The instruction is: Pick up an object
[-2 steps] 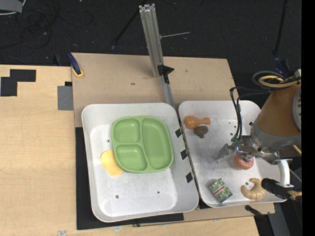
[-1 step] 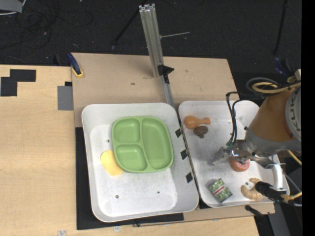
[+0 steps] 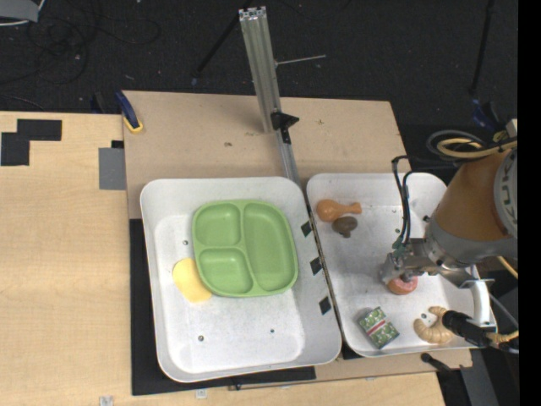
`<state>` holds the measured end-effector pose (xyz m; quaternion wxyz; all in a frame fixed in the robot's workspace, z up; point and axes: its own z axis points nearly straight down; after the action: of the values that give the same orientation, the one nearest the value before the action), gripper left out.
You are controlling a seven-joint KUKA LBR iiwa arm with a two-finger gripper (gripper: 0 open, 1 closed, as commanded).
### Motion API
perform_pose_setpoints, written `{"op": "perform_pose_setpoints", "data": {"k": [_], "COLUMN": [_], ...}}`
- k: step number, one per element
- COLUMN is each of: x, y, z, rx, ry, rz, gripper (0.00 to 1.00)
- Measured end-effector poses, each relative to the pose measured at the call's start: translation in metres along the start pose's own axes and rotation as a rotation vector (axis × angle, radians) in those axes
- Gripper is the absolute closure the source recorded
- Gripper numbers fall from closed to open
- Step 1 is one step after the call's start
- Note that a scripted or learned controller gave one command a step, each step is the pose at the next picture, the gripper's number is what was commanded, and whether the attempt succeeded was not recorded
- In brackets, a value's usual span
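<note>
Gripper (image 3: 402, 271): metal; its tip is down on the round red object (image 3: 403, 284) in the right bin (image 3: 338, 311); grip state cannot be told.
Left bin (image 3: 169, 345): glossy green three-compartment plate (image 3: 244, 249), yellow rounded piece (image 3: 190, 280) partly under its edge.
Right bin, others: orange pear-shaped toy (image 3: 335, 209), brown lump (image 3: 344, 224), green printed packet (image 3: 377, 326) with illegible print, tan croissant (image 3: 434, 326).
</note>
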<state>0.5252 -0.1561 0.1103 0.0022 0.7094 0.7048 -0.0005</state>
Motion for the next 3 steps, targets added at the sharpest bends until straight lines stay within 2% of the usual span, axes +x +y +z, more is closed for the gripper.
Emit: {"op": "perform_pose_setpoints", "data": {"k": [2, 3], "x": [0.005, 0.060], "y": [0.009, 0.005], "z": [-0.102, -0.094], "rx": [-0.001, 0.006], "ry": [0.003, 0.007], "rz": [-0.008, -0.011], "gripper": [1.00, 1.00]}}
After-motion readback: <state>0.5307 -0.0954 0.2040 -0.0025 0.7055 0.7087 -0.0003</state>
